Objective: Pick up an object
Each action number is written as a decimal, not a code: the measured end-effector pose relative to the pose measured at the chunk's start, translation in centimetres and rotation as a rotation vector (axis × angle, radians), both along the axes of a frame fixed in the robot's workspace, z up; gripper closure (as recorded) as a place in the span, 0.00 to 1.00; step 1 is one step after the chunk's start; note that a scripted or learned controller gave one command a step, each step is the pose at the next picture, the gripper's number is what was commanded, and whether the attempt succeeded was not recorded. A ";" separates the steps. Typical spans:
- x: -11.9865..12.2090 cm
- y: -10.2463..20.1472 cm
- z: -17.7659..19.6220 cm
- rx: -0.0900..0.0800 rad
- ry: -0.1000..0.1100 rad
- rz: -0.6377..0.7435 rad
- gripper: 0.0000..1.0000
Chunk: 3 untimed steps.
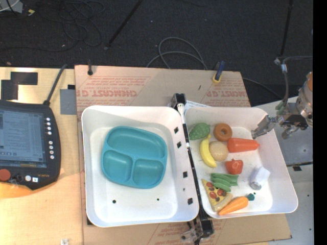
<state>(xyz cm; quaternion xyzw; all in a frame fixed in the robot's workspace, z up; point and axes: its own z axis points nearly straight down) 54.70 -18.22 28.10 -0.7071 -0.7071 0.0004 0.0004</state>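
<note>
- While you are hovering the jaws over the upper right rim of the right bin (pixel 276 188), they are standing spread with nothing between them, so no object is picked yet.
- You are working over a crowded bin on the counter, and every candidate is sitting in it. The left bin (pixel 97 188) is carrying just a teal divided plate (pixel 135 156), too flat to pinch, so I am ruling it out.
- You are closest to the big carrot (pixel 242 145), lying just left of and below the jaws. Its thick end is sitting right beside the potato (pixel 218 150) and near the donut (pixel 223 132).
- You are probably best off going for that carrot: aim at its free, tapered half, away from the neighbours.
- You should be turning the jaws so they are closing across its narrow width, not along its length.
- You should be coming straight down and keeping clear of the bin wall, since the jaws are sitting right at the rim.
- You are risking a slip if it is smooth plastic and rolling under the pinch, so centre on it before closing.
- You are also seeing a fallback: the pale lilac piece (pixel 259 176) is lying apart from the rest, with the tomato (pixel 234 166) well to its left. Its shape is too blurred to judge.
</note>
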 end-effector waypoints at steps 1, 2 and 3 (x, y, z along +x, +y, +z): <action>0.0 -0.1 1.0 0.001 0.001 0.001 1.00; 0.0 -0.2 1.9 0.001 0.003 0.001 1.00; -1.4 7.3 -4.7 0.005 0.008 0.005 1.00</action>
